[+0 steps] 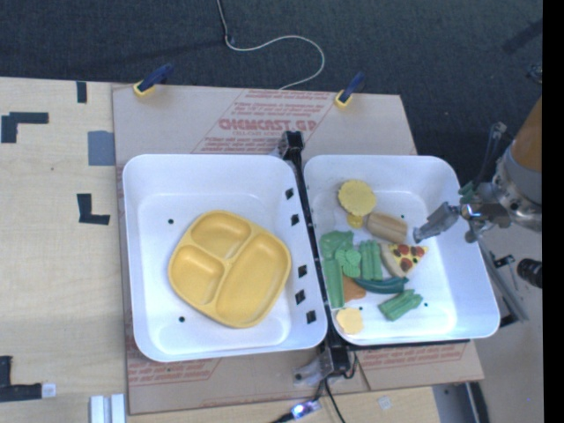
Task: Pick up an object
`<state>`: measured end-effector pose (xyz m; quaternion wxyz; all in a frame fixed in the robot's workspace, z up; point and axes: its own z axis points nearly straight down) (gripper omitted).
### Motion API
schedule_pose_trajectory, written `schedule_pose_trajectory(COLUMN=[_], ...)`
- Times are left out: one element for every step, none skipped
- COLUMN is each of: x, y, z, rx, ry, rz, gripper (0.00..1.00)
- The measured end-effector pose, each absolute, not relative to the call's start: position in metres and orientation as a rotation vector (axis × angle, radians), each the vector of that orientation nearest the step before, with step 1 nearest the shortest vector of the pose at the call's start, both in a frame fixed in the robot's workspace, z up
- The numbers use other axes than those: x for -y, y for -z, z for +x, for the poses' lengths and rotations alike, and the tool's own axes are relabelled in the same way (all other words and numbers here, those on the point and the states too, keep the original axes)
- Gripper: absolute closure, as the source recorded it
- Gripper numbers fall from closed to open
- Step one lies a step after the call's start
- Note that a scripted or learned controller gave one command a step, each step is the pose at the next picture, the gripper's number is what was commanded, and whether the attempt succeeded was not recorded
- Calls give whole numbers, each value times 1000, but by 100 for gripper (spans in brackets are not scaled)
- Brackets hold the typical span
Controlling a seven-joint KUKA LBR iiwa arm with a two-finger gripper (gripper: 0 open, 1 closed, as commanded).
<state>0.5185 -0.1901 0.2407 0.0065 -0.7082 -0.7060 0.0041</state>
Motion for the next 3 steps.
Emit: schedule_pose_trajectory(x=[190,180,171], y=[-247,-191,-128], z=[521,525,520], rx=[2220,2218,2216], ry=[-4,-7,-8], rz=[-2218,-2215,-2213], gripper=[0,0,0])
